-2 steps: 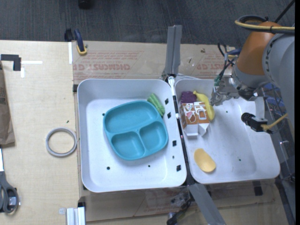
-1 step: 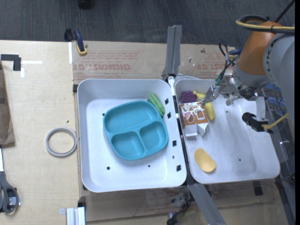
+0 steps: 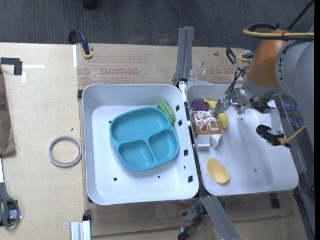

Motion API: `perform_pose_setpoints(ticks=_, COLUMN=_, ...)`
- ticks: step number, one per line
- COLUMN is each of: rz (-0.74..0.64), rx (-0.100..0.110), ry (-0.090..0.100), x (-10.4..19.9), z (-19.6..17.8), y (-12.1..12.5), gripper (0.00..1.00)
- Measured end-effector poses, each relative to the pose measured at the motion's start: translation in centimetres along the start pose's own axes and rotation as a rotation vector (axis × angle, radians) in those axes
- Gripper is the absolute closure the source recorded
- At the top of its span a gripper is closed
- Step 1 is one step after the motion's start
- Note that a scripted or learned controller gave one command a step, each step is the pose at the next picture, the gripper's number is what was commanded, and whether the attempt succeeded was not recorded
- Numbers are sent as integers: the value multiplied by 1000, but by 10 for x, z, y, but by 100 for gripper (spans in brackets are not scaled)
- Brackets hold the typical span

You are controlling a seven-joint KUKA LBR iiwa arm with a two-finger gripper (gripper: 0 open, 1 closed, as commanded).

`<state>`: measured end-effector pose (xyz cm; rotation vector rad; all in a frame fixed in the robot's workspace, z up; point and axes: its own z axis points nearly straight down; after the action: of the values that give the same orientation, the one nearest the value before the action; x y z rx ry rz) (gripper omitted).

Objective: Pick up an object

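Note:
The right bin (image 3: 260,179) holds a small printed carton (image 3: 206,128), a purple item (image 3: 199,105), a yellow banana-like piece (image 3: 222,118) and a yellow chip-shaped piece (image 3: 218,171). My gripper (image 3: 225,105) hangs over the bin's far part, right above the banana-like piece and beside the purple item. The arm's orange band (image 3: 265,61) sits just behind it. In the left bin (image 3: 95,149) lies a blue divided plate (image 3: 144,138) with a green item (image 3: 167,111) at its far right edge.
A grey ring (image 3: 65,151) lies on the wooden bench left of the bins. Scissors (image 3: 8,210) rest at the bench's lower left corner. A metal post (image 3: 185,54) rises between the bins at the back. Cables (image 3: 272,134) trail over the right bin's right side.

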<state>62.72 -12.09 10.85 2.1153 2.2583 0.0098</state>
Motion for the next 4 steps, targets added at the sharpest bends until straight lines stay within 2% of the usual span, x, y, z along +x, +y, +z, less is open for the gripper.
perform_pose_setpoints(ticks=2, rz=24, rx=15, ry=19, x=-7, z=3, y=14, gripper=0)
perform_pose_setpoints(ticks=4, rz=48, rx=16, ry=20, x=-7, z=4, y=21, gripper=0)
